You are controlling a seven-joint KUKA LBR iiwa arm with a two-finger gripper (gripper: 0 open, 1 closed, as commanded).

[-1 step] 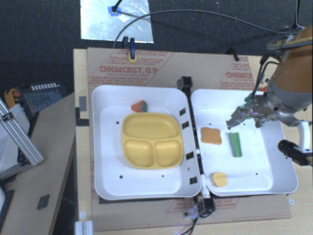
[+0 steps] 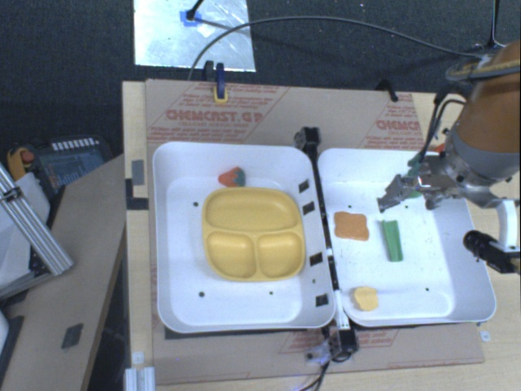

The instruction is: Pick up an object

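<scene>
Lying in the right bin (image 2: 464,300), three small things wait on the white floor: an orange slab (image 2: 352,226) near the bin's left wall, a green bar (image 2: 392,240) just right of it, set lengthwise, and a yellow lump (image 2: 365,299) nearer the front left corner. None of them is lifted. The gripper (image 2: 393,196) hangs above the bin's middle, just past the far end of the green bar, and nothing shows between its fingers; whether they are spread or closed I cannot tell, as the tips blur into a dark grey mass. The arm (image 2: 488,120) comes in from the right, its orange band over the grey wrist.

The left bin (image 2: 175,300) sits touching the right one along a black-clipped seam. It bears a yellow tray (image 2: 251,235) with three hollows, roughly centred. Just behind the tray's far edge lies a small red and green thing (image 2: 232,177), too small to name. Both bins rest on a cardboard sheet (image 2: 269,108) printed with red lettering
</scene>
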